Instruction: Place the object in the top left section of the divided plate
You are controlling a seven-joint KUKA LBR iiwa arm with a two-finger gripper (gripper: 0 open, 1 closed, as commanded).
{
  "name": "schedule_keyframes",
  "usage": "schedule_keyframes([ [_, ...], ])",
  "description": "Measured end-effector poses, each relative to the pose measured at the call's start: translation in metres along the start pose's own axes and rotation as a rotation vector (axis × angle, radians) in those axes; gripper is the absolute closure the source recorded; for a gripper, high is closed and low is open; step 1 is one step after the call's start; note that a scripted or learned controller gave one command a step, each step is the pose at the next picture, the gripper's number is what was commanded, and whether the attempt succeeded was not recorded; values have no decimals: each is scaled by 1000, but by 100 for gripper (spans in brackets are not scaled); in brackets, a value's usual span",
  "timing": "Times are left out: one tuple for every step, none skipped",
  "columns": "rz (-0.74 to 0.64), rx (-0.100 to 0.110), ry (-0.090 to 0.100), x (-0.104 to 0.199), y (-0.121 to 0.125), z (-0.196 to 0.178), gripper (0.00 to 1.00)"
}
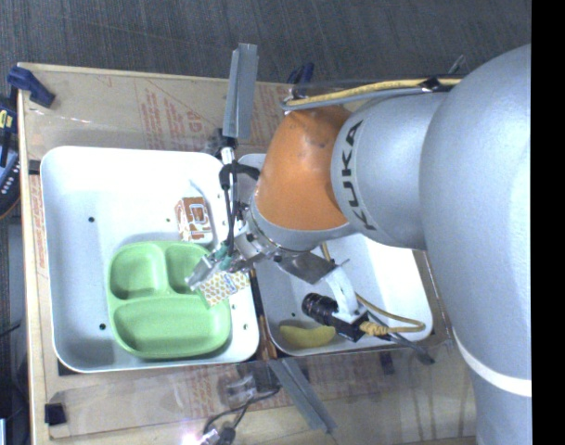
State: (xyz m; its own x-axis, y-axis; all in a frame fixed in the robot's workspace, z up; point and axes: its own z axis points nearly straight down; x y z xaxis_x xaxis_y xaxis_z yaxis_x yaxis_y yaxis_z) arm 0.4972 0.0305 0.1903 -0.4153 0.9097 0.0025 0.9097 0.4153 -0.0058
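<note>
The grey arm (449, 165) is reaching in from the right, its orange band (296, 174) hanging over the gap between the two white bins, with "KUKA" reading down its grey casing. The hand (217, 265) is sitting low over the right edge of the green divided plate (166, 299) in the left bin (69, 248). A small patterned packet (219, 286) is lying at its tips, but whether the hand is gripping it is impossible to tell. A brown-and-white printed object (194, 219), its lettering unreadable, is lying just above the plate. A yellow object (305, 335) is resting in the right bin (407, 290).
</note>
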Motion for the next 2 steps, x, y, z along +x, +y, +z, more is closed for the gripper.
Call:
schedule_keyframes([
  [60,-2,-1,32,74,-1,100],
  [60,-2,-1,32,74,-1,0],
])
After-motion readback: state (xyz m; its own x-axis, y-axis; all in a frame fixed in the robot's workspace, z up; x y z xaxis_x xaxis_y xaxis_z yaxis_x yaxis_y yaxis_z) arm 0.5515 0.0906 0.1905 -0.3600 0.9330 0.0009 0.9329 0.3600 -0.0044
